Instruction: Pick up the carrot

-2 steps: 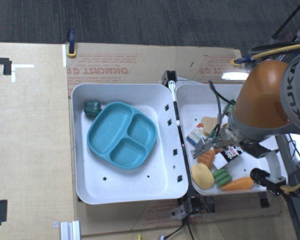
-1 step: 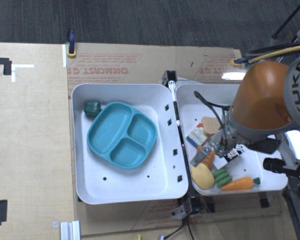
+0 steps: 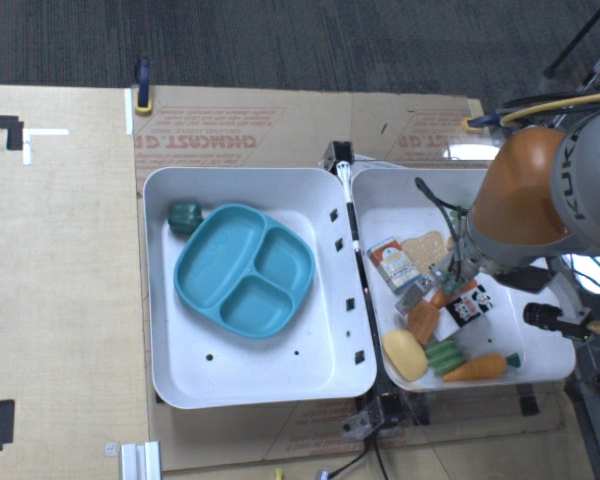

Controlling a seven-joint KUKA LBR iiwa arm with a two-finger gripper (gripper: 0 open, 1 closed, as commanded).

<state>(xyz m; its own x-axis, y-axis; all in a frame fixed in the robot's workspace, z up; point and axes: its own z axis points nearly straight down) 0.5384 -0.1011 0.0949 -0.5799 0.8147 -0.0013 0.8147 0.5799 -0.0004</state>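
Note:
The carrot (image 3: 476, 368) is orange with a green top at its right end. It lies flat along the front wall of the right bin (image 3: 550, 368). My gripper (image 3: 448, 284) hangs over the middle of that bin, under the grey arm with the orange band (image 3: 518, 190). It is behind and to the left of the carrot, well apart from it. The gripper sits low among a grey packet, an orange-brown piece (image 3: 423, 318) and a black-and-white carton (image 3: 469, 306).
A yellow lemon-like item (image 3: 404, 354) and a green item (image 3: 442, 356) lie just left of the carrot. A red-and-white packet (image 3: 393, 260) and a tan slice (image 3: 425, 247) sit farther back. The left bin (image 3: 170, 368) holds a blue divided plate (image 3: 244, 268) and a dark green object (image 3: 185, 216).

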